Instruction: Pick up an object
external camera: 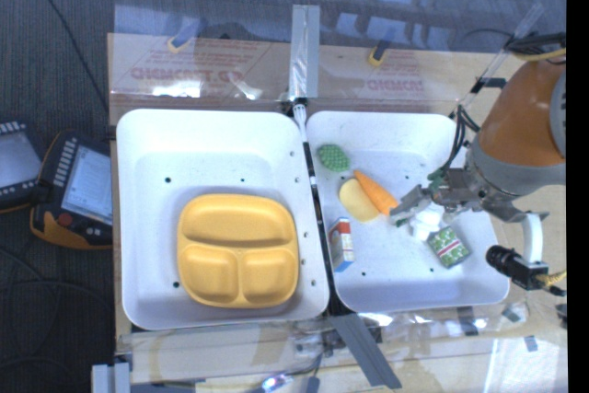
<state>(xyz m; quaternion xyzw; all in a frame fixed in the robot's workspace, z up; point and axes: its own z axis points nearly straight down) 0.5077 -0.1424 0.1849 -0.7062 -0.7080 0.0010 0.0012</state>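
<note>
Reached in low over the right bin (368, 285), grey arm (520, 129) with orange band bent down at the wrist, end effector (414, 202) pointing toward the bin's middle. Could not tell whether released or clenched: fingertips blurred against the white floor, nothing visibly between them. Partly hidden under the wrist, a small white object (425, 224), shape unclear. Just ahead of the end effector, an orange carrot (375, 190) lying across a pale yellow round piece (355, 201), the two touching. Farther ahead and up, a green dotted disc (333, 157). Below and ahead, near the dividing wall, a small upright bottle with a red band (342, 242). Just behind and below, a green-and-white patterned block (448, 247). Well beyond, in the left bin (147, 152), a yellow divided tray (239, 248). Past the worktop, a handheld control pendant (78, 193) on the floor.
</note>
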